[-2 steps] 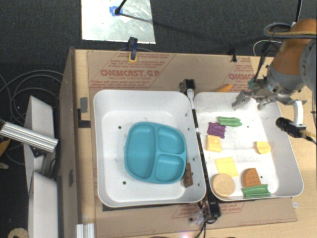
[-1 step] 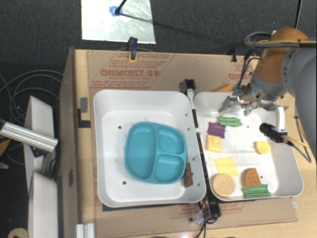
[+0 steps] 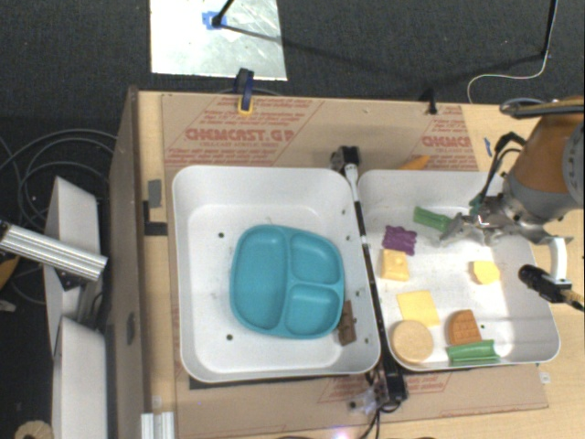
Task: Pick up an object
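Observation:
My gripper [image 3: 460, 227] hangs low over the upper part of the right bin [image 3: 541, 335], at the right end of a green cylinder [image 3: 428, 216] that lies near the bin's back wall. Whether it touches the cylinder I cannot tell. The grey arm with its orange band [image 3: 548, 158] comes in from the right. Below the gripper lie a purple piece [image 3: 398, 239], a small yellow block [image 3: 395, 264] and a yellow wedge [image 3: 484, 272]. Nearer the front are a flat yellow square [image 3: 418, 306], a round tan disc [image 3: 411, 340], an orange-brown piece [image 3: 463, 326] and a green bar [image 3: 472, 352].
The left bin [image 3: 201, 245] holds a blue divided plate [image 3: 285, 282], with a small brown item [image 3: 347, 323] by the wall shared with the right bin. An orange object [image 3: 416, 163] lies on the bench behind the right bin. Cables run along the right side.

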